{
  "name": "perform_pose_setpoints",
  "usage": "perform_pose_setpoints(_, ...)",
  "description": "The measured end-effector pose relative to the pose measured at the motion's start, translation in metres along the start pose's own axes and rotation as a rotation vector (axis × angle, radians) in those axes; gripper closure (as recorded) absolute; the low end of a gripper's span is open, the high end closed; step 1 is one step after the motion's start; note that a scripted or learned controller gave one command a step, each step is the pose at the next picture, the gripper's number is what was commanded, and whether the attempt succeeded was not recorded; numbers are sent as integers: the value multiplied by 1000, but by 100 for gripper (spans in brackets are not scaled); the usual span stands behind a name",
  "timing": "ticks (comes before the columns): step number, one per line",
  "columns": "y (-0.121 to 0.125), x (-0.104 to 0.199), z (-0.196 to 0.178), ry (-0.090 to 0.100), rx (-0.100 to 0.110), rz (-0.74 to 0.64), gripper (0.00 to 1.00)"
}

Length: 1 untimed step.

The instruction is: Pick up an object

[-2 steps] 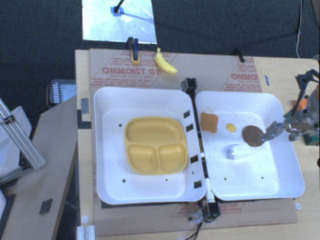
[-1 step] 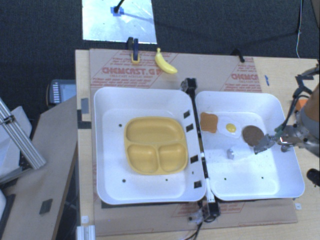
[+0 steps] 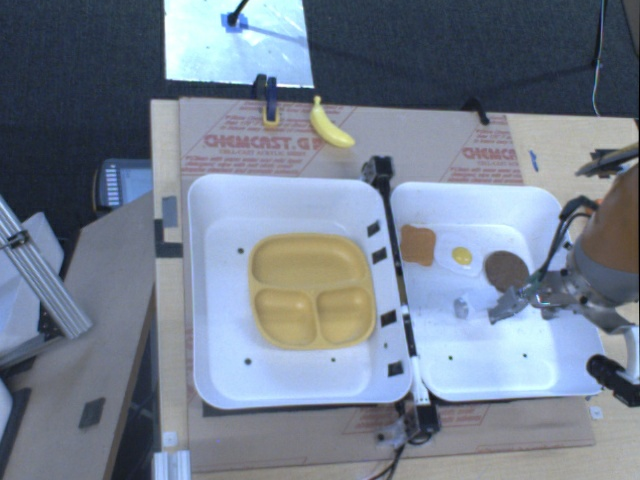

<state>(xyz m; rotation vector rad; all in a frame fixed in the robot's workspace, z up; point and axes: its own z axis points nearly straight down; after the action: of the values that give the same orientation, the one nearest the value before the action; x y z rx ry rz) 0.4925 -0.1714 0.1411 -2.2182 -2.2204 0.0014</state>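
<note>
bins [image 3: 300, 193]: smooth white plastic | tray [image 3: 308, 290]: matt yellow plastic | 12 o'clock panel [image 3: 238, 30]: shiny metal | board [image 3: 420, 138]: printed cardboard

Single fixed camera above bench [image 3: 560, 148], looking down at slant. Both bins in frame: left bin [image 3: 220, 368] near centre, right bin [image 3: 520, 373] beside it toward right edge. Mid-distance: whole bench plus dark floor [image 3: 80, 58] beyond left bin visible.

Dark carpeted floor [image 3: 430, 28] all around, with a shiny metal sheet [image 3: 238, 30] lying flat on it up top. Pale wooden bench [image 3: 166, 298] under brown printed cardboard [image 3: 420, 138] (red lettering). Aluminium frame rail [image 3: 40, 278] slanting at far left, beside a small grey device [image 3: 124, 184]
</note>
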Motion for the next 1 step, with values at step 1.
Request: perform_pose_setpoints(1, 0, 0, 52, 0, 0, 0, 0)
